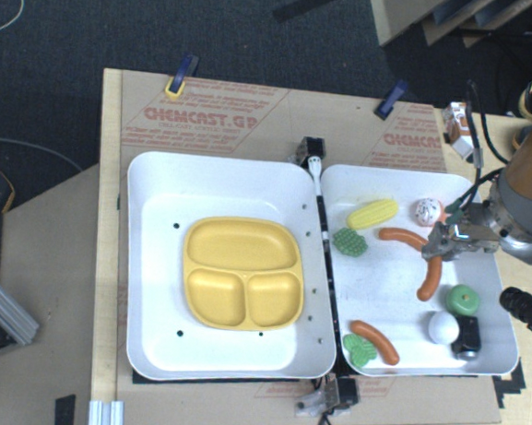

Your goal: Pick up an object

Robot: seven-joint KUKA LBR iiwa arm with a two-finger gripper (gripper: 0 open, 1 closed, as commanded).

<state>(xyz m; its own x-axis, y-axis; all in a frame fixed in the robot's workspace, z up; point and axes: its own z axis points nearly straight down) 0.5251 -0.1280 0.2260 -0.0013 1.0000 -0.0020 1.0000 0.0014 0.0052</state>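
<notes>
The right bin [380, 289] holds toy food. A yellow corn cob [373, 213] and a green leafy piece [349, 242] lie at its far left. An orange sausage [399, 235] lies across the middle, and a second sausage [428, 280] lies below it, pointing toward me. My gripper [441, 246] hangs low over the spot where these two sausages meet, at the bin's right side. A crumpled silvery ball [426, 210] sits just behind it. Nothing is visibly lifted off the bin floor.
A green apple [463, 299], a white ball [443, 328] and a black piece [467, 337] sit at the near right. A third sausage [375, 341] and a green piece [359, 352] lie at the near left. The left bin [143, 242] holds a yellow divided plate [242, 273].
</notes>
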